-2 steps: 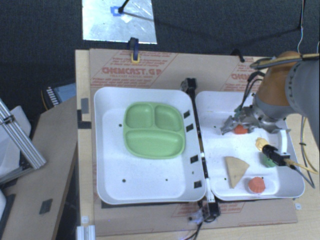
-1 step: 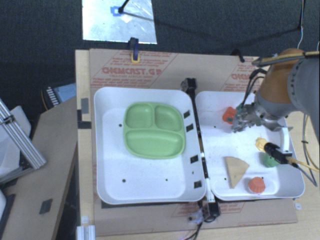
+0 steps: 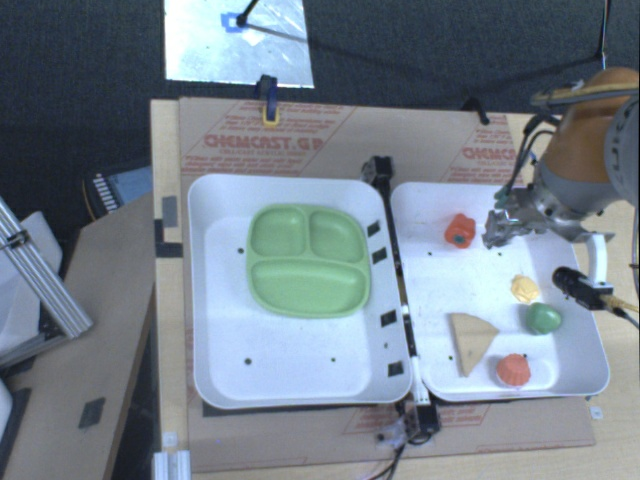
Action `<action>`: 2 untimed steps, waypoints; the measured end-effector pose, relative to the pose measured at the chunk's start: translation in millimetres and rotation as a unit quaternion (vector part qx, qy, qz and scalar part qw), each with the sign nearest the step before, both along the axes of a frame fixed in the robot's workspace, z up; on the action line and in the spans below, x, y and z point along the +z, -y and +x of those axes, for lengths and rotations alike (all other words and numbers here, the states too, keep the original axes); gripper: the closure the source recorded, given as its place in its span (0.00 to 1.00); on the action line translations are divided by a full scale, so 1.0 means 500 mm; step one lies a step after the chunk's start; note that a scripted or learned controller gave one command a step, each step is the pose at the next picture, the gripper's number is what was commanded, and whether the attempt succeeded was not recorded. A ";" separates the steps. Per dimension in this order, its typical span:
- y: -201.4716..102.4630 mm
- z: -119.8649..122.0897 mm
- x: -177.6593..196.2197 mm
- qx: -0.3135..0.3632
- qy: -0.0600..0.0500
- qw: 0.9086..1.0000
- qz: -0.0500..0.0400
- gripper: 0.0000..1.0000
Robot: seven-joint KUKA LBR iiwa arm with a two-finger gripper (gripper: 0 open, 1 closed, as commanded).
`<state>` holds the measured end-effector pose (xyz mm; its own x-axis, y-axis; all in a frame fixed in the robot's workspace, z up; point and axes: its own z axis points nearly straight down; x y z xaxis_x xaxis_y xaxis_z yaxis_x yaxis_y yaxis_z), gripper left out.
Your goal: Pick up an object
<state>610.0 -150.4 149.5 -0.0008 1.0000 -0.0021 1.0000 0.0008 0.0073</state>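
1. White plastic bins: the left bin (image 3: 215, 368) and right bin (image 3: 430, 368) sit side by side on the counter (image 3: 165, 148), touching along their inner edges.
2. Left bin: a green three-compartment plate (image 3: 306, 261) lies flat near its centre.
3. Right bin: an orange object (image 3: 460, 230) near the far left; a yellow piece (image 3: 525, 288) and a green piece (image 3: 544, 318) towards the right, close together; a tan wedge (image 3: 470, 340) and a red-orange piece (image 3: 514, 370) near the front edge.
4. The hand (image 3: 497, 230) sits over the right bin's far part, just right of the orange object, apparently apart from it. I cannot tell whether it is clenched or released; nothing is visibly held.
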 end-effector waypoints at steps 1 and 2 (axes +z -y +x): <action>-0.007 -0.008 0.092 0.001 -0.001 1.000 0.001 1.00; -0.007 -0.005 0.179 0.002 0.000 1.000 0.000 1.00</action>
